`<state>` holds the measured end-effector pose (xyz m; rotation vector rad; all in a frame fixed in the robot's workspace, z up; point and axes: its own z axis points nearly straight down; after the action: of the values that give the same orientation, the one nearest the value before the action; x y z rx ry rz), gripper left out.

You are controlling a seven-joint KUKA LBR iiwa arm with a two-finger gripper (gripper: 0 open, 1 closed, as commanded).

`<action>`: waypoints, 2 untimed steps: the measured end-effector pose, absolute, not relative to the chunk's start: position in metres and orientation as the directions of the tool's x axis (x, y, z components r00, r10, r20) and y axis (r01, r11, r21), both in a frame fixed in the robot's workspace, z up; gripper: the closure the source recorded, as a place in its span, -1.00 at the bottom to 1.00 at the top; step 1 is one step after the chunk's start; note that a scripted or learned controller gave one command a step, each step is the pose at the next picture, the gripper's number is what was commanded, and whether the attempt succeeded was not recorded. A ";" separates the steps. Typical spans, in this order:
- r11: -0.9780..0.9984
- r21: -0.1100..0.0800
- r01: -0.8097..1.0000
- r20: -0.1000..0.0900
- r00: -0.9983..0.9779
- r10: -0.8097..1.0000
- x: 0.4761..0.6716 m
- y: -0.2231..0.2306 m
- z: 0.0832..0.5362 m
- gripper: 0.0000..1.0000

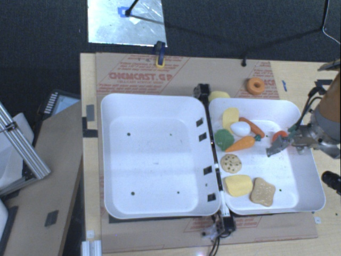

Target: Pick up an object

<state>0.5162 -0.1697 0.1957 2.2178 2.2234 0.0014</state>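
My gripper (281, 142) hangs over the right part of the right bin (306, 196), reaching in from the right edge. A small red object (279, 136) lies right at its tip; whether it is gripped is unclear. To the left of it in the same bin lie an orange carrot (244, 143), a second carrot (254, 127), a white egg (241, 128), a green vegetable (224, 138) and a yellow piece (230, 116). Nearer the front lie a cookie (231, 163), a yellow lump (237, 184) and a slice of bread (262, 192).
The left bin (154, 159) adjoins the right one across a black-clipped divider (212, 153). A donut (256, 86) and a pale yellow item (218, 96) lie on the cardboard behind the right bin. A yellow-blue clamp (160, 55) sits at the back edge.
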 end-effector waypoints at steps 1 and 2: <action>0.010 0.004 1.000 0.000 -0.010 1.000 0.586 -0.129 0.137 -1.00; 0.000 0.003 1.000 -0.002 0.001 1.000 0.591 -0.182 0.111 -1.00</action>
<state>0.5912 -0.1823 0.1113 2.2194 2.2183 0.0017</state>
